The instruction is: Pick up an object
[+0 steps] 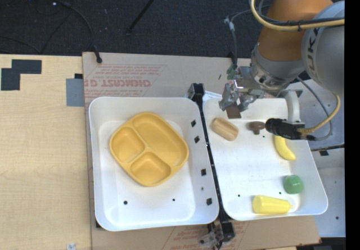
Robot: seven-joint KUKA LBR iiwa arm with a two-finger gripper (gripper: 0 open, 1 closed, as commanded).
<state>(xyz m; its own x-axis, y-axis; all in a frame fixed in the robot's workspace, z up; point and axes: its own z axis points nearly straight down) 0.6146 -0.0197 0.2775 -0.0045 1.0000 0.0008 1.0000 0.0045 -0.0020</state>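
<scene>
Right bin (315,201) — five loose objects. Tan bread roll (224,128) lying at a slant near the upper left. Small brown piece (256,127) just right of it. Yellow banana (284,148) along the right wall. Green ball (293,184) below it — yellow wedge (271,204) near the front rim.

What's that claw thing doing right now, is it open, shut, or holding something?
Gripper: it hangs over the far end of the right bin, by the tan wooden block. Whether it is open or shut cannot be told.
</scene>
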